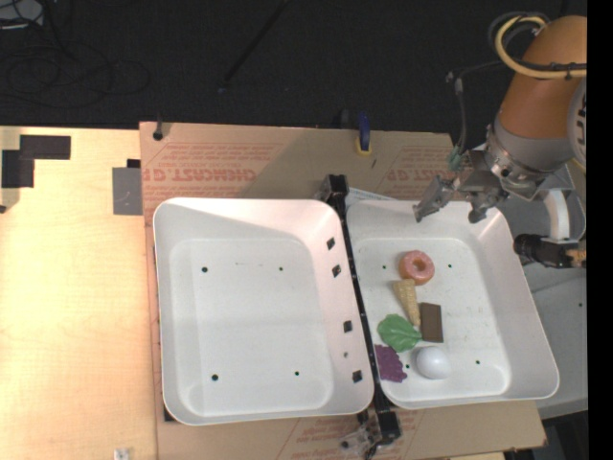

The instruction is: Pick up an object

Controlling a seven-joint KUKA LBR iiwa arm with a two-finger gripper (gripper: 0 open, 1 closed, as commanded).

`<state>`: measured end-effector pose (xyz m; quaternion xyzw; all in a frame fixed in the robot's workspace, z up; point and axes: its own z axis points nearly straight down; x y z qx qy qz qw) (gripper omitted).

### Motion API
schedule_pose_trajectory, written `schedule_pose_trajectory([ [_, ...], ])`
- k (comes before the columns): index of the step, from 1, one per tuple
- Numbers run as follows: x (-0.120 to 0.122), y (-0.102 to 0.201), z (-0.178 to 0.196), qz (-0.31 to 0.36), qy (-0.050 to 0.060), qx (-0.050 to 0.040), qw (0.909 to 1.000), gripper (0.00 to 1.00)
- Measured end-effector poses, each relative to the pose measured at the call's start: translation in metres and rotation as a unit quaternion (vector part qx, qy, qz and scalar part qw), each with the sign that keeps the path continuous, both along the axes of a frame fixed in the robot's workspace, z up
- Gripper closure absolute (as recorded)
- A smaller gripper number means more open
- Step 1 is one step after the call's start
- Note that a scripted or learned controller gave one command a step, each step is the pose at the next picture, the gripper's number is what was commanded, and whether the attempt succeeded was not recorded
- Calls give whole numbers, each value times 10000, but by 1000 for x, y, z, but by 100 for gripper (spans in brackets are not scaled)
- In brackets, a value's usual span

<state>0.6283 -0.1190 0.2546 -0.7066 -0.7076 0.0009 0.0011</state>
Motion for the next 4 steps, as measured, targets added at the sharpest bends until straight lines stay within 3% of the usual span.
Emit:
schedule_pose_trajectory([
  [1,-56,2,-175,-12,29,4,10000,0],
  [2,-53,-1,-157,-44,11,6,10000,100],
  [3,-103,81,-62,26,-12,18,10000,100],
  [4,-83,147,-20,31,-21,10,10000,100],
])
